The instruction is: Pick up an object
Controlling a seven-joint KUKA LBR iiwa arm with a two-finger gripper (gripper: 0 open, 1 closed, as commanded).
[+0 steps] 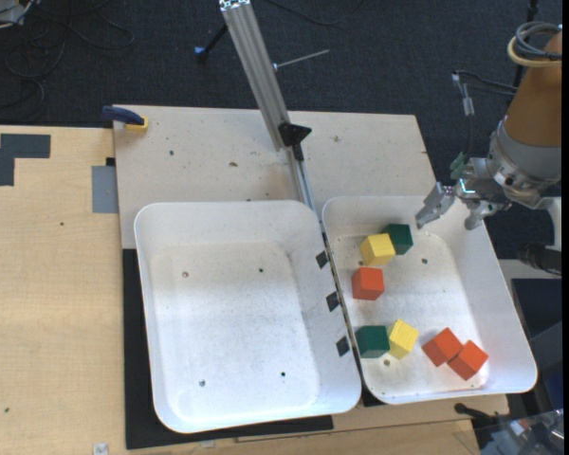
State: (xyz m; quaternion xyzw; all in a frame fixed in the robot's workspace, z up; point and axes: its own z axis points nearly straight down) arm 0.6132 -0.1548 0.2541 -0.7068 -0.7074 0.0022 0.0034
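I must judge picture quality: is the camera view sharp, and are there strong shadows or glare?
Camera view: light even, no glare on the right bin; blocks such as the red block are slightly soft, with faint shadows; the gripper looks blurred; the dark floor behind lacks detail.

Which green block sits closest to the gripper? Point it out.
The green block at the far end of the right bin, touching a yellow block. It lies just below the gripper; the other green block sits at the near end by the divider.

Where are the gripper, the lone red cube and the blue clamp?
gripper [452,209]: camera view, between its fingertips.
lone red cube [367,282]: camera view, top face.
blue clamp [123,116]: camera view, handle.
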